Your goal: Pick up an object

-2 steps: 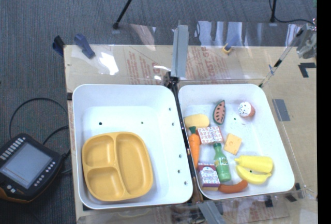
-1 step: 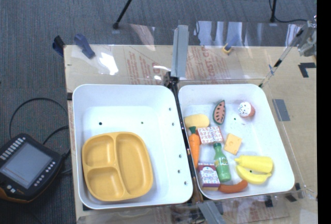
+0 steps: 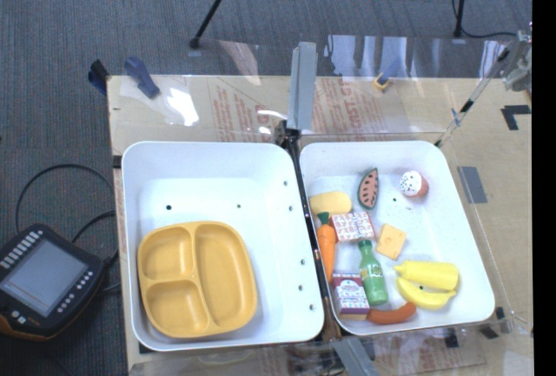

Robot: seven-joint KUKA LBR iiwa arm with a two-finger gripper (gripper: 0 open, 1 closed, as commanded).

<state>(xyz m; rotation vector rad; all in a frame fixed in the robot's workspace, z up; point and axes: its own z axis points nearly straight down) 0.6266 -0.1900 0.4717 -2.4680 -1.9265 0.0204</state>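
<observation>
Several toy foods lie in the right bin [image 3: 434, 159]. A watermelon slice [image 3: 369, 188] and a white and pink cupcake [image 3: 413, 184] lie toward the back. A yellow block [image 3: 330, 203], a carrot [image 3: 327, 246] and a pink checked box [image 3: 353, 227] lie along the left wall. A cheese wedge [image 3: 392, 241] sits mid-bin. A green bottle [image 3: 373, 273], a red and white box [image 3: 350, 293], a red sausage [image 3: 391, 313] and yellow bananas [image 3: 426, 283] crowd the front.
The left bin [image 3: 208, 166] holds a yellow divided plate [image 3: 197, 279] at its front left. A grey upright post [image 3: 302, 88] stands behind the seam between the bins. A teach pendant [image 3: 43, 279] lies on the floor at the left.
</observation>
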